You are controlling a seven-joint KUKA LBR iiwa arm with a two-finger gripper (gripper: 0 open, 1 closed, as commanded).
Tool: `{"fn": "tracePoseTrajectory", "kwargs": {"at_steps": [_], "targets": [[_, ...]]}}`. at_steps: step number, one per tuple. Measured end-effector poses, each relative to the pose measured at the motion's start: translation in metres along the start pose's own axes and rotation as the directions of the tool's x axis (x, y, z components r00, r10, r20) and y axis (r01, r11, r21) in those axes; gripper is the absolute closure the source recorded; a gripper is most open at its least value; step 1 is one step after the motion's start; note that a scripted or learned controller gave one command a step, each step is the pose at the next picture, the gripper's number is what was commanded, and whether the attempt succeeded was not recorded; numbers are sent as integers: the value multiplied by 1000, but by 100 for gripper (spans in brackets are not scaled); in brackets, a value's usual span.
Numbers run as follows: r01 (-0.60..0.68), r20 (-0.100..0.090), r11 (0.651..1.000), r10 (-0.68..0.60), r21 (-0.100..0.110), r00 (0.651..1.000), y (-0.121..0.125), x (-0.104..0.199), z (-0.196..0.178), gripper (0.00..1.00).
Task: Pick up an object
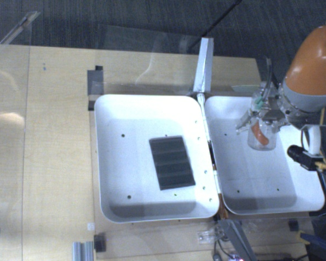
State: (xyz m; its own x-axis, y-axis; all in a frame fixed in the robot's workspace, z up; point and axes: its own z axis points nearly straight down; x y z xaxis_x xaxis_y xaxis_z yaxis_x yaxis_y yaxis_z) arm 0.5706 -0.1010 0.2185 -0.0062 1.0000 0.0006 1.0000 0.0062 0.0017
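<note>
While over right bin, tool (orange object beneath)

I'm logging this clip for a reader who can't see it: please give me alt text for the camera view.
A grey and orange robot arm reaches from the right over the right white bin, its gripper just above a small orange object in a clear wrapper. The left white bin holds a dark ridged rectangular pad.
</note>
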Motion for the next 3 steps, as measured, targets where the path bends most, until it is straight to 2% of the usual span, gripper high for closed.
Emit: {"fn": "tracePoseTrajectory", "kwargs": {"at_steps": [1, 2, 3], "targets": [[195, 1, 981, -195, -1, 981, 57, -48, 71, 0], [214, 5, 977, -214, -3, 977, 85, -79, 118, 0], [225, 9, 974, -225, -9, 974, 83, -80, 121, 0]]}}
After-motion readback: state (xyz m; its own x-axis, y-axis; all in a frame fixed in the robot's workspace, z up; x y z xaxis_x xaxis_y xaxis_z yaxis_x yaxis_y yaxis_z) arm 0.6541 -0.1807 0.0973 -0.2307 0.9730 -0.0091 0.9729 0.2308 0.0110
